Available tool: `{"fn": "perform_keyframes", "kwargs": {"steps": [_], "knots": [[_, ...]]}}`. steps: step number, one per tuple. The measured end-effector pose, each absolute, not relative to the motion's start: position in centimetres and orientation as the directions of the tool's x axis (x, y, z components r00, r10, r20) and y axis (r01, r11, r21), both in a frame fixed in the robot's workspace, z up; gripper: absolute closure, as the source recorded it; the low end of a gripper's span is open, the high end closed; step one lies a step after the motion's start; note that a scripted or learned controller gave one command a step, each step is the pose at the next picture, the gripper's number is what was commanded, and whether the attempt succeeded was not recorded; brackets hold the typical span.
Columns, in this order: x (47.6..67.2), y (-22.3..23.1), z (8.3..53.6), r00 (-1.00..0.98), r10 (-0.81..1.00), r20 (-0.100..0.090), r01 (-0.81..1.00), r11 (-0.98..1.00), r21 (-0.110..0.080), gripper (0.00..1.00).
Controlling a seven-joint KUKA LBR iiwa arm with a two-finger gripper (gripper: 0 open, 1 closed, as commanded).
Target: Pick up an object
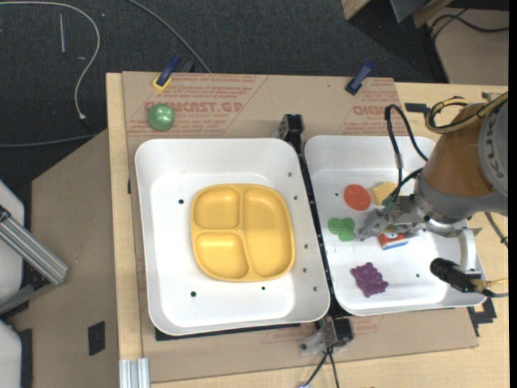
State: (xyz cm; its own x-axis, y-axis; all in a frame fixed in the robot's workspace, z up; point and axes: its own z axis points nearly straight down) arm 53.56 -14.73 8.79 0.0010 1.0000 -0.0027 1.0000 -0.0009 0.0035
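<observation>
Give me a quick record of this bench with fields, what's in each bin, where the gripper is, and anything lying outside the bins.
left bin: yellow divided plate, three compartments, near the middle
right bin: red round piece, yellow piece, green piece, purple grape-like piece, red-white-blue item
gripper: low in the right bin, among the toys beside the red-white-blue item
grasp: cannot tell from this view
outside the bins: green ball on the cardboard, beyond the left bin's far corner
</observation>
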Motion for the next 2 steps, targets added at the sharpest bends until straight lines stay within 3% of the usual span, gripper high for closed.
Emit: {"fn": "perform_keyframes", "kwargs": {"steps": [1, 2], "knots": [[53.9, -14.9, 10.2, 0.001, 1.000, -0.007, 1.000, -0.001, 0.016, 1.00], [55.0, -14.8, 15.3, -0.002, 1.000, -0.001, 1.000, 0.002, 0.005, 1.00]]}}
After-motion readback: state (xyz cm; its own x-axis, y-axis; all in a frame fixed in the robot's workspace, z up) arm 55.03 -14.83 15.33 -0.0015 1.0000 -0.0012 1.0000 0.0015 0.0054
